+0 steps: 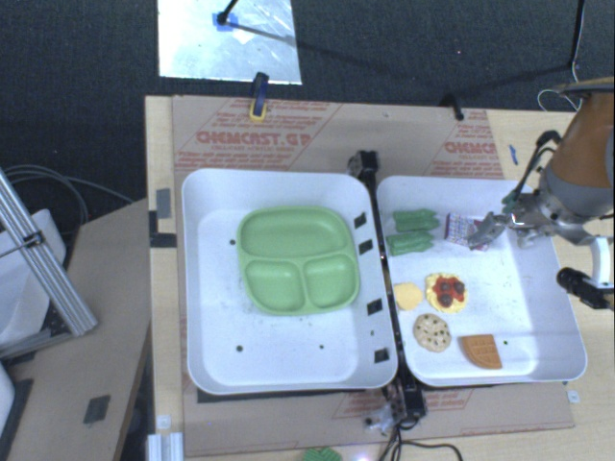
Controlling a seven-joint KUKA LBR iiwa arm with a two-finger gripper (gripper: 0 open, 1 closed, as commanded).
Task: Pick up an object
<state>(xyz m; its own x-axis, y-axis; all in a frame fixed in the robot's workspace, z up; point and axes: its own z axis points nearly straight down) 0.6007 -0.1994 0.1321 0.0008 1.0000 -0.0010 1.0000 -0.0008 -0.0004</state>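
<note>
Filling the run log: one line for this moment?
gripper low in right bin | beside silver wrapper | green tray in left bin | nothing lifted

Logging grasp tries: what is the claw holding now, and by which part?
Cannot be told: the claw sits at the small wrapped item in the right bin.

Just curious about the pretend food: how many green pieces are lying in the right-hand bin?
2. One green piece lies near the bin's upper left corner; the other green piece sits just below it, beside the divider. None seems hidden.
</note>
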